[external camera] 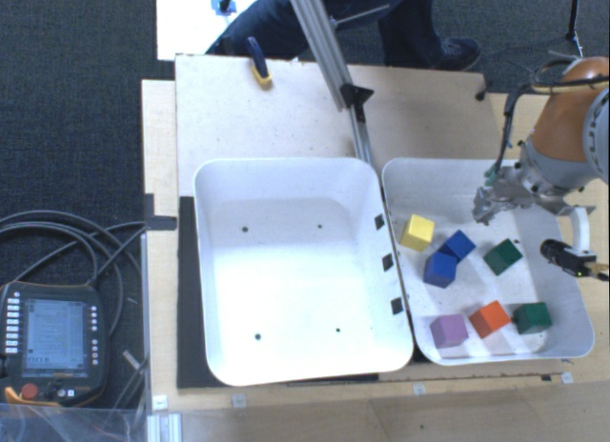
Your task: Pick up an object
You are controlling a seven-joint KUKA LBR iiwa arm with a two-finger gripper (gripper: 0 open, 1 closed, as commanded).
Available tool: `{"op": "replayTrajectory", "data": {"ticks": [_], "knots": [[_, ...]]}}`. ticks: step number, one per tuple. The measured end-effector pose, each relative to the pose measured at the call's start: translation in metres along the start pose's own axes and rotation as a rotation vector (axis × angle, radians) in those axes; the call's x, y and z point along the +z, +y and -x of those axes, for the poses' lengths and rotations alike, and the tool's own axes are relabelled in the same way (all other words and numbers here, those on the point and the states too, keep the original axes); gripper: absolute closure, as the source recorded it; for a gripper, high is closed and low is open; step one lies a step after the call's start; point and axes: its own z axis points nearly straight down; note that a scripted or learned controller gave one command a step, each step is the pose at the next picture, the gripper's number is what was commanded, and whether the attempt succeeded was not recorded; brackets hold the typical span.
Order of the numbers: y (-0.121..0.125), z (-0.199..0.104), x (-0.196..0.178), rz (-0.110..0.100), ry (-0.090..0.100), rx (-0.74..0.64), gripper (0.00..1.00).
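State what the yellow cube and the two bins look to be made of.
Yellow cube: probably painted wood or foam; flat, matte colour, crisp edges, no glare. The look leaves it open.
Left bin and right bin: likely moulded plastic; smooth white walls, rounded corners, faint sheen.

A robotics lab: a teach pendant (52, 340) with cables (76, 240) lies on dark carpet (76, 69) beside the bench's (286, 107) left edge.
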Motion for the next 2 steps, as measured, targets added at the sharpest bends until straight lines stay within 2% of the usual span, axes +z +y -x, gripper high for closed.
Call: {"op": "replayTrajectory", "data": {"ticks": [1,2], "knots": [[-0.003,-0.007,-0.049,0.003,0.000,0.003,1.00],[0.001,-0.007,-0.115,0.006,-0.001,0.003,1.00]]}}
